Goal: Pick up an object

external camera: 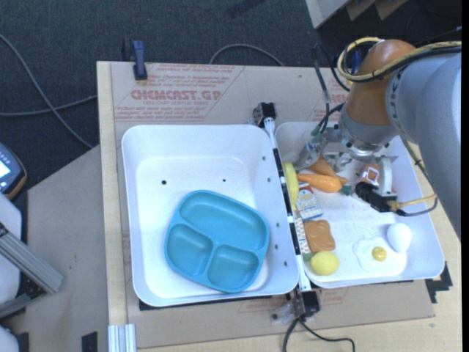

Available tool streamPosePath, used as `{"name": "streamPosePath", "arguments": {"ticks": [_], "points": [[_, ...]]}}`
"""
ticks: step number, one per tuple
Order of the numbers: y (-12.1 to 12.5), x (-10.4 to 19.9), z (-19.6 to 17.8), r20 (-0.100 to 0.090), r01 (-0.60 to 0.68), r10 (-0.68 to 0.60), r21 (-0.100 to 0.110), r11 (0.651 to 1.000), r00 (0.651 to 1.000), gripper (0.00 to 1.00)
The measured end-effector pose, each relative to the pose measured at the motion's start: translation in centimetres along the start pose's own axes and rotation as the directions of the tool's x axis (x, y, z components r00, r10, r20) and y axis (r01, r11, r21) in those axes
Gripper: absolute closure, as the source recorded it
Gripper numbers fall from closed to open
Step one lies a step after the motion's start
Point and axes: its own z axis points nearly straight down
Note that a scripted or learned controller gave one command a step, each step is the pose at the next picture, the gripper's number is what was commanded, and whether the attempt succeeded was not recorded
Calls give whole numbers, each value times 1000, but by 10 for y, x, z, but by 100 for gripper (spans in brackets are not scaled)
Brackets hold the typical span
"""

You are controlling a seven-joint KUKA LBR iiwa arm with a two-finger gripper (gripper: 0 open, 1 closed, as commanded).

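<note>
I see the arm [418, 94] reaching in over the right bin [421, 259], with the gripper [344, 160] low at that bin's far left corner, directly above the carrot [319, 182]. I cannot tell how the hand stands.

The carrot lies near the bin's far left corner, beside the banana [292, 184] along the left wall. A brown toast slice [319, 235] and a lemon [325, 262] sit toward the near left corner. A fried egg [374, 254] and a white egg [399, 235] lie near the front edge.

The left bin [146, 152] carries a blue divided plate [215, 239] toward its near right corner.
</note>
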Motion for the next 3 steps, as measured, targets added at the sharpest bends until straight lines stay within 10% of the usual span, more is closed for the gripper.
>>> {"name": "streamPosePath", "arguments": {"ticks": [2,3], "points": [[26,1,-1,0,3,-3,-7,1000,1000,0],[26,1,-10,1,4,-4,-9,1000,1000,100]]}}
